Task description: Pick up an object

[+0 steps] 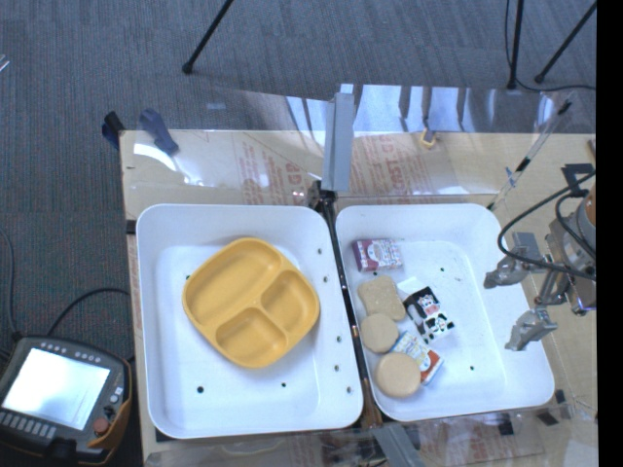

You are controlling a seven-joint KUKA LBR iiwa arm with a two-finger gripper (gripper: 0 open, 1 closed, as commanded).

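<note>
Gripper point(521, 305) hangs at the right edge of the right bin point(467, 224), fingers spread wide, nothing between them. Targets sit well apart from it, bunched along that bin's left side: three tan round biscuits point(381, 298), a red-and-white packet point(377, 254), a black-and-white cow carton point(428, 313). Trouble ahead, I'd judge: they lie touching, so a descent could nudge neighbours or close on two. Flat biscuits may slip out. The yellow divided plate point(251, 302) fills the left bin point(161, 232), too broad to pinch.
</note>
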